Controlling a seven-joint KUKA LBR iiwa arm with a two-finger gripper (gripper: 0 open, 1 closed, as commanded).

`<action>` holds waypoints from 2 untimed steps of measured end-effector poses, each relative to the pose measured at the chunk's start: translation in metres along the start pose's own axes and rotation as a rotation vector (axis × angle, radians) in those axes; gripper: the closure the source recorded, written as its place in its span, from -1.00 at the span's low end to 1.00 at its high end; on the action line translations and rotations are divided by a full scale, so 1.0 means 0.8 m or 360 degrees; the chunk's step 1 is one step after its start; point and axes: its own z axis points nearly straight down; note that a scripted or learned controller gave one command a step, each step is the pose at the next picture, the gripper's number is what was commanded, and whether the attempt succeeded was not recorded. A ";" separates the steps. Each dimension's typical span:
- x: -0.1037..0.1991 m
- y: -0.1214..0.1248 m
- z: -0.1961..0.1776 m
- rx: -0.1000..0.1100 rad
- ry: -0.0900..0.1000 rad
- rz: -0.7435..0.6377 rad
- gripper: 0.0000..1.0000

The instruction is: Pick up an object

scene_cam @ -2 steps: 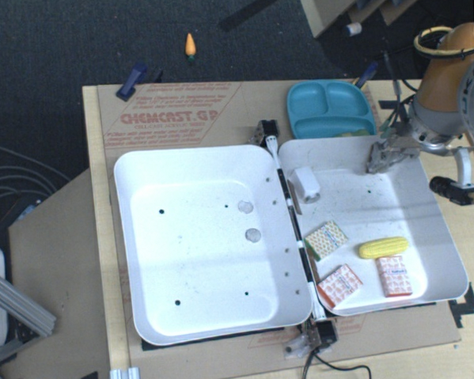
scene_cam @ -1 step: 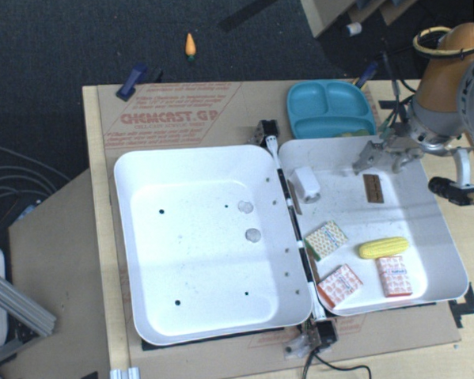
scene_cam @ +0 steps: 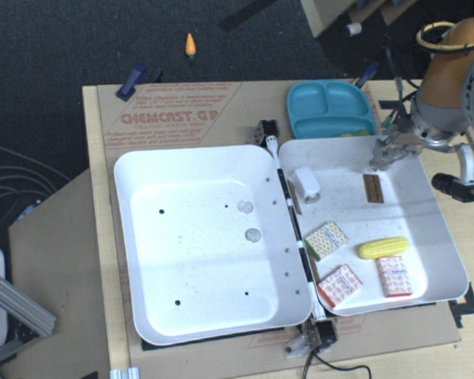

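1. Where the arm (scene_cam: 445,87) reaches in from the right, its gripper (scene_cam: 384,155) hangs over the far edge of the right bin (scene_cam: 428,214); whether it is wide or narrow cannot be told, and nothing shows in its grasp.
2. A brown block (scene_cam: 373,189) lies just below the gripper.
3. A white block (scene_cam: 306,183) sits near the bin's left wall.
4. Nearer the front lie a patterned packet (scene_cam: 326,239), a corn cob (scene_cam: 383,248), and two red-and-white boxes (scene_cam: 339,285) (scene_cam: 394,275).
5. Two grey discs (scene_cam: 249,221) rest in the left bin (scene_cam: 144,229).
6. A blue tray (scene_cam: 329,108) sits on the bench behind the right bin.
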 end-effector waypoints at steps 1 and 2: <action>0.000 0.000 0.000 0.0001 0.0000 0.0000 -1.00; 0.002 -0.001 0.024 0.0007 0.0016 0.0004 -1.00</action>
